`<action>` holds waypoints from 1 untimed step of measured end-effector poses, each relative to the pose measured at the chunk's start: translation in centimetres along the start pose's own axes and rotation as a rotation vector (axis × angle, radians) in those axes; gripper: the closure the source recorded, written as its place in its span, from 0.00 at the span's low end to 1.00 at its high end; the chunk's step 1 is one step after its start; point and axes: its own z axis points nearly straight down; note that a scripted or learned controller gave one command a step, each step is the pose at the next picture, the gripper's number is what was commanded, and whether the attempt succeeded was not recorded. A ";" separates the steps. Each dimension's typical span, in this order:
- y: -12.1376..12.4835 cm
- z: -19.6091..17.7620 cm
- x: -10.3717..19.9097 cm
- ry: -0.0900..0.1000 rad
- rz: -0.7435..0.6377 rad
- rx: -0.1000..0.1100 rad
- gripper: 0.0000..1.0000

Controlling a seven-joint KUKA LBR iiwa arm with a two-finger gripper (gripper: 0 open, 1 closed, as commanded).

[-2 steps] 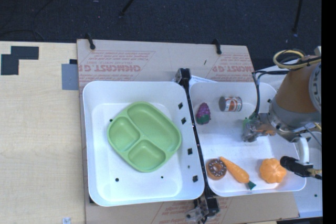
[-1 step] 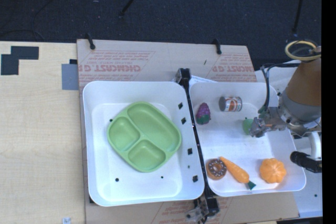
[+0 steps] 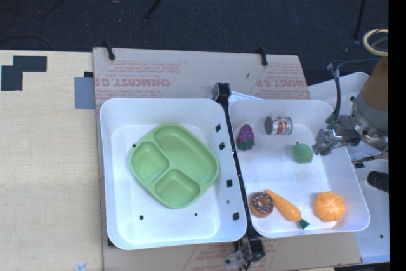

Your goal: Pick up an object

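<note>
The gripper (image 3: 325,141) hangs at the right bin's (image 3: 355,225) right wall, just beside a green ball (image 3: 303,153); its finger state cannot be told

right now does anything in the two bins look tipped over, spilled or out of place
Only the small can stands out: it lies on its side near the back of the right bin rather than standing upright. Nothing looks spilled. The green divided plate sits askew in the left bin, turned at an angle to its walls.
</note>
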 end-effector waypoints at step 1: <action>0.0 -2.2 -0.1 0.000 0.000 0.001 1.00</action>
